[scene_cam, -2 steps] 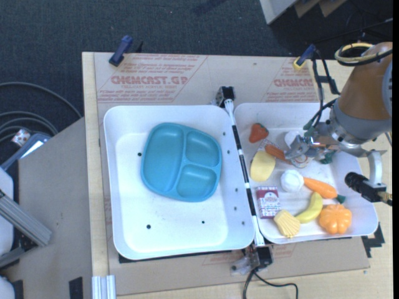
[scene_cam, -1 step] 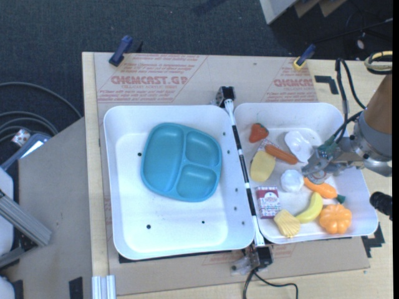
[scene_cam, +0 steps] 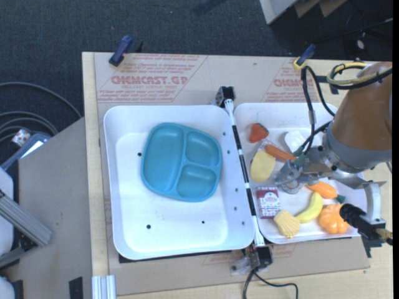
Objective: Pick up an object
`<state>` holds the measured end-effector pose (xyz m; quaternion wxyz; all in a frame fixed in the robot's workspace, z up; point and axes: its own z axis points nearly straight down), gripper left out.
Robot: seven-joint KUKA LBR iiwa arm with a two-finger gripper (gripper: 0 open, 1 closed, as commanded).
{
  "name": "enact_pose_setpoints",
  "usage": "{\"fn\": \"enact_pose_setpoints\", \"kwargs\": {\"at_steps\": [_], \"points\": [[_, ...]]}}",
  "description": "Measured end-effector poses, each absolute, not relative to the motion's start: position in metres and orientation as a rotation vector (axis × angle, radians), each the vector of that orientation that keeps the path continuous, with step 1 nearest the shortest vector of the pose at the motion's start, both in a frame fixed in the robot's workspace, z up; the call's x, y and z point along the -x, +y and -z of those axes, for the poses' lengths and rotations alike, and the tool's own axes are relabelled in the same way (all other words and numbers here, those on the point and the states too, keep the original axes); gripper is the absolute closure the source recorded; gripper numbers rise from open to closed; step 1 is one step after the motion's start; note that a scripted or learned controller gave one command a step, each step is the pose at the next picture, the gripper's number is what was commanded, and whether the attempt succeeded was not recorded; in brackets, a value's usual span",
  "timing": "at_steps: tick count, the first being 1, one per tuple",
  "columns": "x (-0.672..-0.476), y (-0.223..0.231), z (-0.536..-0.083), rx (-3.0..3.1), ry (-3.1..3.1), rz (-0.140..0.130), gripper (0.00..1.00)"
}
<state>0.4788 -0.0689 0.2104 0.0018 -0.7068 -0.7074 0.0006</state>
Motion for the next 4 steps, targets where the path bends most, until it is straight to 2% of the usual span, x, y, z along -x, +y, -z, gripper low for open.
{"fn": "enact_pose_setpoints", "kwargs": {"at_steps": [1, 2, 3, 4], "points": [[-0.534, -0.079, -0.230, 2.221, -2.223, 0.000, 1.00], [-0.516, -0.138, -0.233, 2.221, -2.220, -0.002, 1.00], [-0.513, -0.078, -0.236, 2.218, -2.220, -0.001, 1.00], [-0.479, -0.085, -0.244, 2.220, -2.219, -0.002, 1.00]]}}
